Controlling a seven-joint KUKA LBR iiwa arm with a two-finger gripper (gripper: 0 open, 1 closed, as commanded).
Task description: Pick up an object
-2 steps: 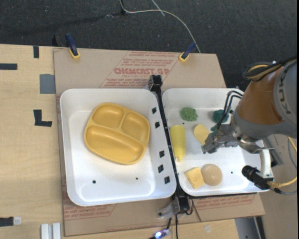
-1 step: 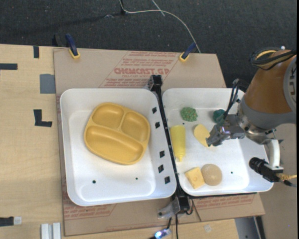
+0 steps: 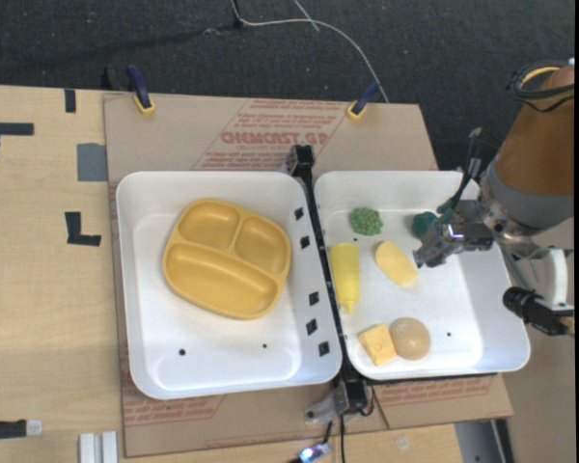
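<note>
A yellow divided plate (image 3: 228,257) is lying in the left bin (image 3: 135,287), while the right bin (image 3: 482,345) is offering loose foods for picking, a pale yellow piece (image 3: 396,262) nearest the gripper (image 3: 432,252), whose grasp I cannot tell.

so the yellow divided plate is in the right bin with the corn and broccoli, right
Not quite: the camera view shows the yellow divided plate alone in the left bin. The corn and broccoli are in the right bin.
</note>
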